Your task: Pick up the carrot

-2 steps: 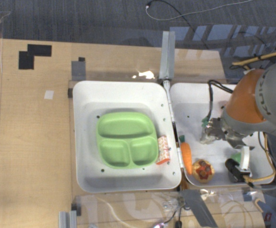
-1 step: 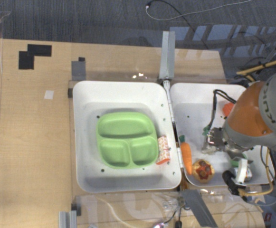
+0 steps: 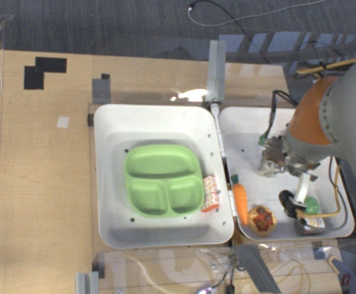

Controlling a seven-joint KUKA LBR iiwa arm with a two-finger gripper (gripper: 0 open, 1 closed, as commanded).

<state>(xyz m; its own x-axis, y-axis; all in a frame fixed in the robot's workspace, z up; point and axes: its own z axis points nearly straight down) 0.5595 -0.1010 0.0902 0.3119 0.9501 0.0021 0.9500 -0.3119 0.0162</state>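
The gripper (image 3: 269, 164) hangs over the right bin (image 3: 251, 127); whether it is open or closed cannot be told. The carrot (image 3: 241, 202) lies below-left of it, against the bin's left wall, just beside a mottled red-yellow fruit (image 3: 261, 218).
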